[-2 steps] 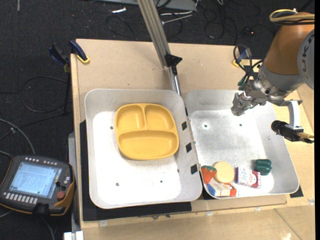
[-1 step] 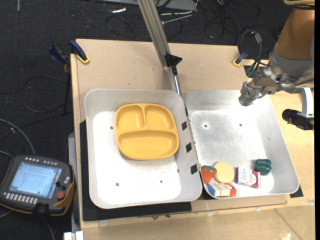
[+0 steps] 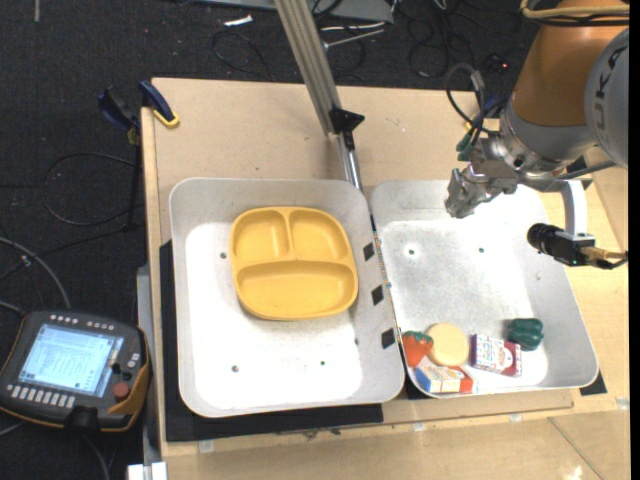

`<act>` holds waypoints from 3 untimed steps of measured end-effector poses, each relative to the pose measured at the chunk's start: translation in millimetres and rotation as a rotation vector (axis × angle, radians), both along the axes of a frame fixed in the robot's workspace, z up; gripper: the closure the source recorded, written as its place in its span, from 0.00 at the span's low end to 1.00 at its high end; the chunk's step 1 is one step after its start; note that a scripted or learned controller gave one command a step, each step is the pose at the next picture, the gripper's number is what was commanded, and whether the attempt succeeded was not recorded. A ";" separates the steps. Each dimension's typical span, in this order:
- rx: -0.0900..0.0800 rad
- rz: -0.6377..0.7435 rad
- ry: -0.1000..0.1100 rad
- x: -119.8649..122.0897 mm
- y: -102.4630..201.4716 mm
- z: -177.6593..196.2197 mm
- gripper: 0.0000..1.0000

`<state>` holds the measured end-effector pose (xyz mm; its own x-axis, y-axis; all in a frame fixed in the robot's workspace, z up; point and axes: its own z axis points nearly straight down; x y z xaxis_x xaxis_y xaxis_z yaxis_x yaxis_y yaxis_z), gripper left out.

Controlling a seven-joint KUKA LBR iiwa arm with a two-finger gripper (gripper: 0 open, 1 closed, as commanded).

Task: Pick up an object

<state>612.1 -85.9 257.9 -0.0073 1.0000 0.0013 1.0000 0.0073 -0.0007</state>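
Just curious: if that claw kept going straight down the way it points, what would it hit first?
Probably bare floor of the right bin, near its far edge. The claw points down there; the toys lie at the near edge, though depth is hard to judge.

A robotics lab test cell, seen from above. A plywood bench point(image 3: 250, 128) stands on dark carpet point(image 3: 70, 58) strewn w/ loose cables point(image 3: 400, 28). On it, 2 shallow white bins: left bin point(image 3: 200, 368), right bin point(image 3: 560, 318). A grey-and-orange industrial arm point(image 3: 565, 78) reaches in from the right. A teach pendant point(image 3: 70, 368) w/ lit screen lies on the floor at near left. An aluminium strut point(image 3: 305, 43) rises from the bench's far side; clamps point(image 3: 140, 103) grip its far-left corner.
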 end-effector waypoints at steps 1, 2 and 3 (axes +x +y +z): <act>0.000 0.001 -0.003 14.6 53.5 2.9 1.00; 0.001 0.001 0.001 22.1 113.3 -13.3 1.00; 0.001 0.002 -0.003 27.5 177.6 -14.0 1.00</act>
